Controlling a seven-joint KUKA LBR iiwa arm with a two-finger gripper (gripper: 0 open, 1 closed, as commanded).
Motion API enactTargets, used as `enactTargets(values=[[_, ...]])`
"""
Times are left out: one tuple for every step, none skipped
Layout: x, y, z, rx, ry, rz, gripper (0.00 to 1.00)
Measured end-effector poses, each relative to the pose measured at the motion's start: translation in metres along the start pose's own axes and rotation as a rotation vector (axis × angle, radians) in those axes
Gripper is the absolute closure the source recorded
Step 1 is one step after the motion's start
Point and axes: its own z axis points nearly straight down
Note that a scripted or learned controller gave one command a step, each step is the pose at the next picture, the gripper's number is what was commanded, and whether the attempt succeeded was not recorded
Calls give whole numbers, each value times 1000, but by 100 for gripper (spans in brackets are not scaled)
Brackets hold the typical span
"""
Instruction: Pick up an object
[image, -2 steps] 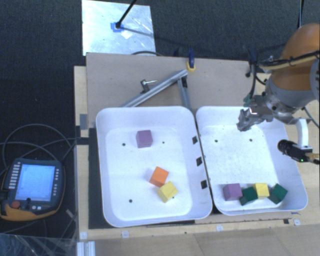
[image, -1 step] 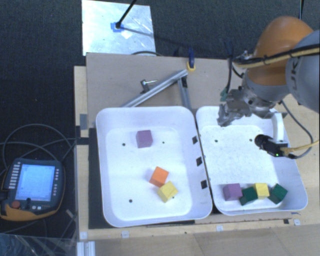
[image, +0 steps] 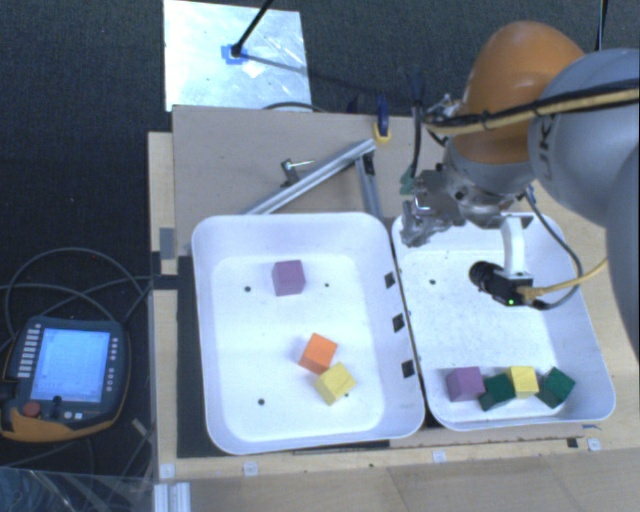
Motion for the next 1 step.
enactTargets(values=[[49, 10, 21, 3, 0, 1, 100]])
